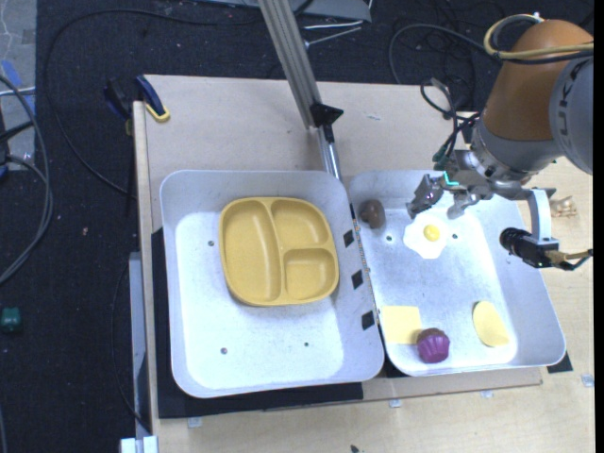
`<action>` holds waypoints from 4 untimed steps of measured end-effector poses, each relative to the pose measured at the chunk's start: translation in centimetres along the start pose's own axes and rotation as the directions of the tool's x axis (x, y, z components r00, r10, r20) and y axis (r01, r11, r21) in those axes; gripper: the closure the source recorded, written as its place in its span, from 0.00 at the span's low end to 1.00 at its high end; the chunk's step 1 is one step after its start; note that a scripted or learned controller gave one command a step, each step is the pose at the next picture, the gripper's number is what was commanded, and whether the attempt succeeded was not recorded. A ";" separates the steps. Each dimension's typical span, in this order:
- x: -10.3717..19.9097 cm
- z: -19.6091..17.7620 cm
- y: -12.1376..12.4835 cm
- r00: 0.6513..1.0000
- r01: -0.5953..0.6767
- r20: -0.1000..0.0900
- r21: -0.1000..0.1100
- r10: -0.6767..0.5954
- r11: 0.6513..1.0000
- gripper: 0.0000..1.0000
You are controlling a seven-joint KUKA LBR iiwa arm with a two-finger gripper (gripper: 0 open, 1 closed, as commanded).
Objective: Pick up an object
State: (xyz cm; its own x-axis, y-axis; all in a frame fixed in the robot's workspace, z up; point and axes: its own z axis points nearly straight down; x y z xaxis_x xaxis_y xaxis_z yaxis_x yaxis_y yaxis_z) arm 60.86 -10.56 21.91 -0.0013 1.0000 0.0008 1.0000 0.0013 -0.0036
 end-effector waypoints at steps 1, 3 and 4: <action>0.0 -0.1 0.1 1.000 0.000 0.001 -0.003 0.000 1.000 0.00; -0.9 9.6 -0.3 1.000 -0.003 0.001 0.001 0.003 1.000 0.00; -0.9 12.6 -0.2 1.000 -0.002 0.003 -0.006 0.002 1.000 0.00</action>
State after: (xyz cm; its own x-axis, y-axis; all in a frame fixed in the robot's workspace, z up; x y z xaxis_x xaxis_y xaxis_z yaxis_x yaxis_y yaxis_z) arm 60.65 -11.49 9.36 0.0012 1.0000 -0.0024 1.0000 -0.0012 0.0020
